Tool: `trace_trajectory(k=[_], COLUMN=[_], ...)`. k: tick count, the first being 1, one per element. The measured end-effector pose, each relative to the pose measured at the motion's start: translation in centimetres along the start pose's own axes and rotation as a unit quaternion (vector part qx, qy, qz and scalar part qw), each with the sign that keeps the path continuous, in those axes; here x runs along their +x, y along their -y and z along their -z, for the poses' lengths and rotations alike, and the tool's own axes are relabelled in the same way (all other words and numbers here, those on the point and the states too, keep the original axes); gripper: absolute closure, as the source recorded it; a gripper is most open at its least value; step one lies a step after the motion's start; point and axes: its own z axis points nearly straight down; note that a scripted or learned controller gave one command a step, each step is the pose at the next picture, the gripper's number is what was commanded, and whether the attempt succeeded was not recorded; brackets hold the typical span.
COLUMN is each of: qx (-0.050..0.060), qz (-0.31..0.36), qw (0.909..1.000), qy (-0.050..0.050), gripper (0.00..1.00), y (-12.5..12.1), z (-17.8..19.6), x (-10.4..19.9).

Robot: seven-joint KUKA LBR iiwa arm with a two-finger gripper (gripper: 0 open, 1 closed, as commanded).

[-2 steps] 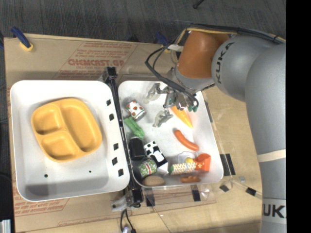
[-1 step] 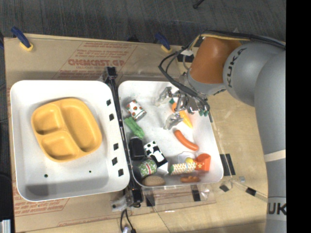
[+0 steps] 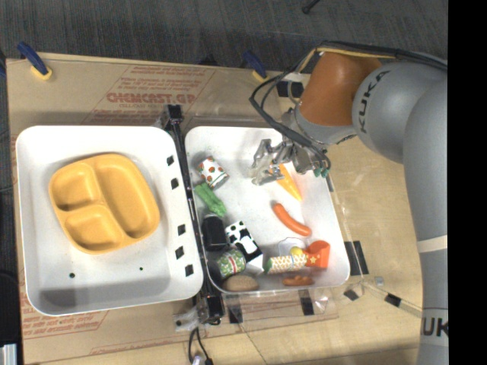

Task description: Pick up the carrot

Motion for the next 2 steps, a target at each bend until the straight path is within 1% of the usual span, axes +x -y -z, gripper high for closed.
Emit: trace_trajectory(k=[1,2], qx=[0.003,0.001], qz=[0.276,0.438], qw=[0.9611,0.8988], qy=[0.002,0.001], gripper=[1.0,1.0], y=[2.4,2.2], z=[-0.9,9.3], x=[-1.0,1.1])
